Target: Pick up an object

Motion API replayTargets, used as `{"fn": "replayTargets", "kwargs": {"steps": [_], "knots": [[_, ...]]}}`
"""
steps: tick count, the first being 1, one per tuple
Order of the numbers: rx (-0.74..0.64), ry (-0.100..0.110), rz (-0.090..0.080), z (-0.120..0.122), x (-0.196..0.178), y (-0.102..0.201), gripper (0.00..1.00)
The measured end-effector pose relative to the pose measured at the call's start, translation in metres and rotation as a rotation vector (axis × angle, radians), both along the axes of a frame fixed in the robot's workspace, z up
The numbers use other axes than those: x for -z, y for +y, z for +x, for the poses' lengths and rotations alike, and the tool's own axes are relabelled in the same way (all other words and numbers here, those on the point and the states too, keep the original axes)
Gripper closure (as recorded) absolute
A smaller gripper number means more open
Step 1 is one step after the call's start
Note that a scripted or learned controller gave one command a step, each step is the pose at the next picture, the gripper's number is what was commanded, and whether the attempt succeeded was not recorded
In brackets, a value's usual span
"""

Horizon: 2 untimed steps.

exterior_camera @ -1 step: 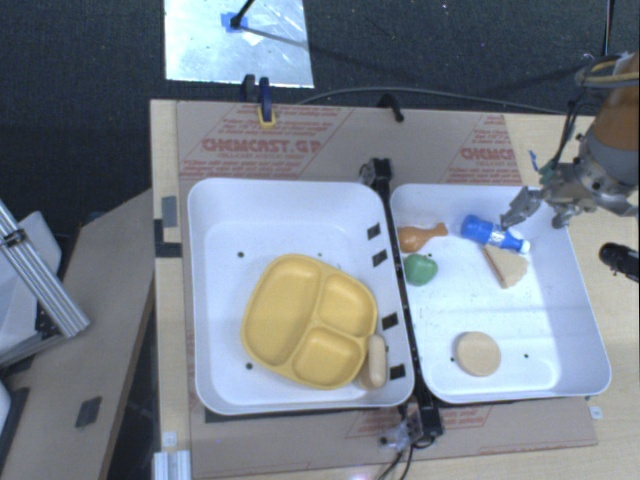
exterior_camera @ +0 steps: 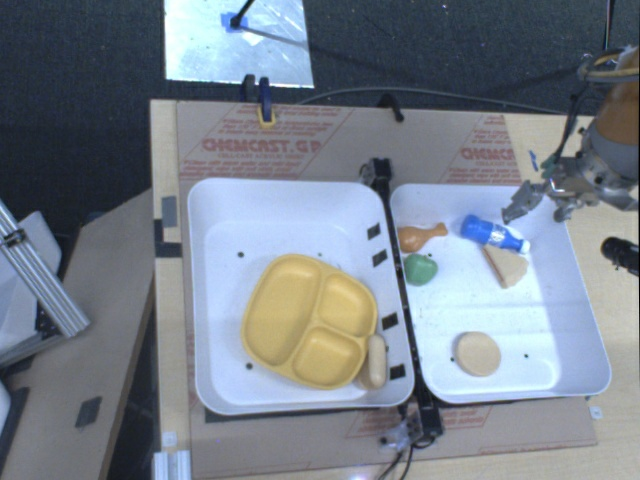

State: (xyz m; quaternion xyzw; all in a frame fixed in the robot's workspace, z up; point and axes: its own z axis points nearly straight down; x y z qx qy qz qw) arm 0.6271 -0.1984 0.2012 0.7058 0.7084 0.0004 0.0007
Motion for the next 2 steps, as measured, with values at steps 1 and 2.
{"fn": "replayTargets", "kwargs": {"steps": [1,2], "knots": [[0.0,0.004,0.001,-0.005,0.058,0.008,0.0],[0.0,-0.005,-0.003,-0.003,0.106,0.007,0.0]]}}
